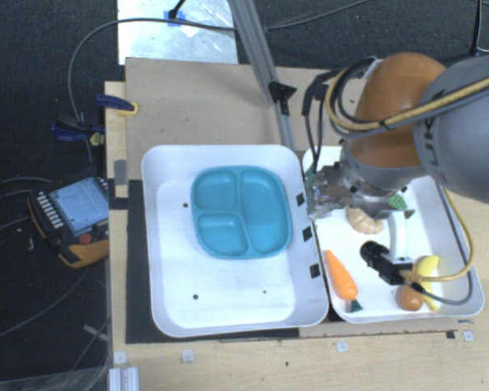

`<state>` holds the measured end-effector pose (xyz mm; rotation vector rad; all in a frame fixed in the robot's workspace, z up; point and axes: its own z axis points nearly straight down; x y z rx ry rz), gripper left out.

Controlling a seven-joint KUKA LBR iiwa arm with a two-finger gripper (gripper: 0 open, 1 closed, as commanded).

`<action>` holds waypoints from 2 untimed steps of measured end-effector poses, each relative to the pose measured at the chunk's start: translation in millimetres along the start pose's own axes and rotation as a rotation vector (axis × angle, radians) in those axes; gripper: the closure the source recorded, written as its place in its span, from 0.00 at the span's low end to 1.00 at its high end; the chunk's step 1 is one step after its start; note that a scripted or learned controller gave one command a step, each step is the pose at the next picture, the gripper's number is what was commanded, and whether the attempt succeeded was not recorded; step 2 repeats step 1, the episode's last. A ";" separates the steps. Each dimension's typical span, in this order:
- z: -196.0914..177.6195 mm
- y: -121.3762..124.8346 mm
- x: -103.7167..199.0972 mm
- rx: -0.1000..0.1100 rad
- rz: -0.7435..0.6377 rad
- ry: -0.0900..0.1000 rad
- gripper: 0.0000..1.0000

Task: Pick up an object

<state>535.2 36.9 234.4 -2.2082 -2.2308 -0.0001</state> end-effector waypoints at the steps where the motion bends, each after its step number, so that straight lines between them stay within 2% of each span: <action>1: 10.5 -17.0 58.9 -0.001 -0.001 0.001 1.00; 2: 10.5 -17.0 58.9 -0.001 -0.001 0.001 1.00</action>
